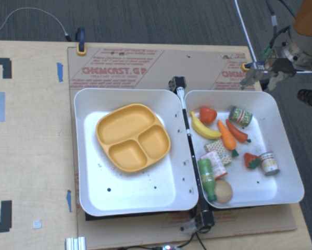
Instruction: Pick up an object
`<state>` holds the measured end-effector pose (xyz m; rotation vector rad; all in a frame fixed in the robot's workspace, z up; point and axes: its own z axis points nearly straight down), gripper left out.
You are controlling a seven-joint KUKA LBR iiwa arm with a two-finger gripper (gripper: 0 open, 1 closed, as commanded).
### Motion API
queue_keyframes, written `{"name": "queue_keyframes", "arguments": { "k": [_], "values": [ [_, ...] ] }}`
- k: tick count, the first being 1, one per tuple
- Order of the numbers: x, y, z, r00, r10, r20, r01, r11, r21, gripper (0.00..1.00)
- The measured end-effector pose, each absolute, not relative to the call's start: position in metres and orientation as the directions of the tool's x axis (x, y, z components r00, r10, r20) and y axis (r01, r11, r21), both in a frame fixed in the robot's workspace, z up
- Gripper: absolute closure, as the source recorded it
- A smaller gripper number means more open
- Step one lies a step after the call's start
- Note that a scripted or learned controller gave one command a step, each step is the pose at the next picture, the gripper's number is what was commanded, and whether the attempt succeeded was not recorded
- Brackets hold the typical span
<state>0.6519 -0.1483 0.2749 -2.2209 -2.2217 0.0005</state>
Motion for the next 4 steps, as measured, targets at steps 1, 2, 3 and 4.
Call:
{"name": "queue_keyframes", "arguments": {
  "k": [1, 2, 3, 4],
  "values": [
    [0.665, -0.156, 0.109, 0.000, 1.000, 0.001, 1.000, 0.000, -0.005, 0.00],
    [0.635, -0.102, 0.089, -0.001, 1.000, -0.004, 1.000, 0.001, 0.009, 0.00],
    [0.637, -0.104, 0.101, 0.002, 1.000, -0.009, 1.000, -0.001, 0.016, 1.00],
    [0.573, -0.195, 0.090, 0.001, 1.000, -0.006, 1.000, -0.001, 0.008, 1.00]
  ]
}}
